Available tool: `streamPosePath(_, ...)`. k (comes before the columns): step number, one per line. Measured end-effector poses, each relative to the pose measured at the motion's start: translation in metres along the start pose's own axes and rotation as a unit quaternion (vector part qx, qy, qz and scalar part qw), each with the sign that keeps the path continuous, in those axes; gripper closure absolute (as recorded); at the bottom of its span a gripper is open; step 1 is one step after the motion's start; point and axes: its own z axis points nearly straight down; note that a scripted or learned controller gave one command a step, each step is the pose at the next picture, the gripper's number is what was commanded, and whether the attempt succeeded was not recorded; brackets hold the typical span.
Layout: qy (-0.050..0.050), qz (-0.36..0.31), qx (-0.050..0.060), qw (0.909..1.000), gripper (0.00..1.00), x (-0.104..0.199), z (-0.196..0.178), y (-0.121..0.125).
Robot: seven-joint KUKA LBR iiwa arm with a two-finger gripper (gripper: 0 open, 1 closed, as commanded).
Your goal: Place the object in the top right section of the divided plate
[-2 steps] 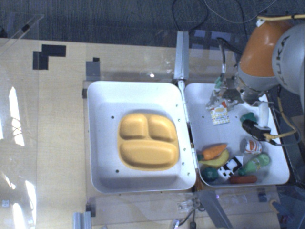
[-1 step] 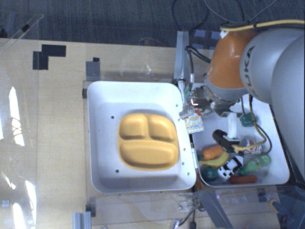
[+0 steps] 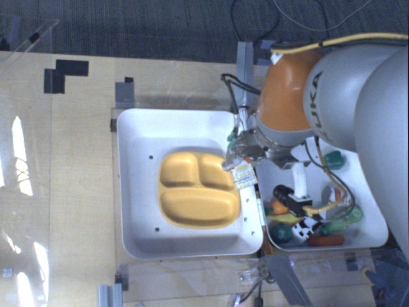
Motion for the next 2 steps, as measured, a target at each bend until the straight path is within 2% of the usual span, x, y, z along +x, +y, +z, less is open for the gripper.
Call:
streamPosePath(1, 0.000, 0.001, 0.000, 1.0000, 0.00, 0.000, 0.000, 0.000)
streamPosePath(2, -0.001, -0.157, -0.003, 0.9876, 0.00, -0.042, -0.035, 0.091)
